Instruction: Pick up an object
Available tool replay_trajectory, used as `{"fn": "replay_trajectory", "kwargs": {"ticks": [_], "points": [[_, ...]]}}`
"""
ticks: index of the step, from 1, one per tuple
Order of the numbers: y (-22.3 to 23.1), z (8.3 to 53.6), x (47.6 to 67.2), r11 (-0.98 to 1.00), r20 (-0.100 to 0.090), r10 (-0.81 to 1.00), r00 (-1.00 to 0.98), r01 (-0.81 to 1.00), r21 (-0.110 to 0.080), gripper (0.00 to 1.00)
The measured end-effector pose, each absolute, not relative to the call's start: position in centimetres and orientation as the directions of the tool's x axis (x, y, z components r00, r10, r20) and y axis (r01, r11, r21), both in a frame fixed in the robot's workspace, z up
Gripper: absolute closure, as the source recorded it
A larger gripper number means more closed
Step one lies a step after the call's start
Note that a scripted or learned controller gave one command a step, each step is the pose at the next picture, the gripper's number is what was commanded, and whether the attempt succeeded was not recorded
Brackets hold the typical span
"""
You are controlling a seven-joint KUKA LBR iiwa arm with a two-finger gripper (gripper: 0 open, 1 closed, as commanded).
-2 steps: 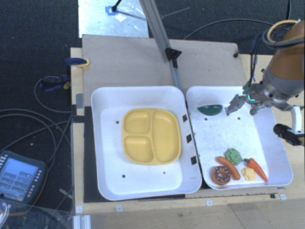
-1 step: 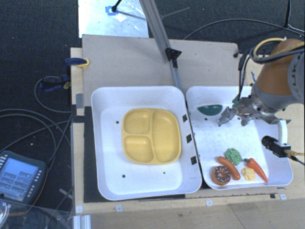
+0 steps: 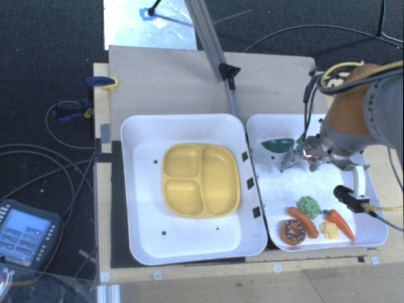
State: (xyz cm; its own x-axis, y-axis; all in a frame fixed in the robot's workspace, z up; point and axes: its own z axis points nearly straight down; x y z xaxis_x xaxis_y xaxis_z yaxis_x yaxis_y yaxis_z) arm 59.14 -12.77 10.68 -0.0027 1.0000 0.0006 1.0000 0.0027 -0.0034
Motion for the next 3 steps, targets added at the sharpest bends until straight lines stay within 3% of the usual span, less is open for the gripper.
{"fn": "replay_trajectory", "kwargs": {"ticks": [1,2,3], "points": [[-12.8,9.0,59.2,0.000,0.000,1.000,0.000,1.000,-0.001,0.00],[-12.8,10.2,59.3,0.000,0.000,1.000,0.000,1.000,0.003,1.00],[-13.1,15.1,60.3,0.004,-0.001,1.000,-0.004,1.000,0.007,1.00]]}}
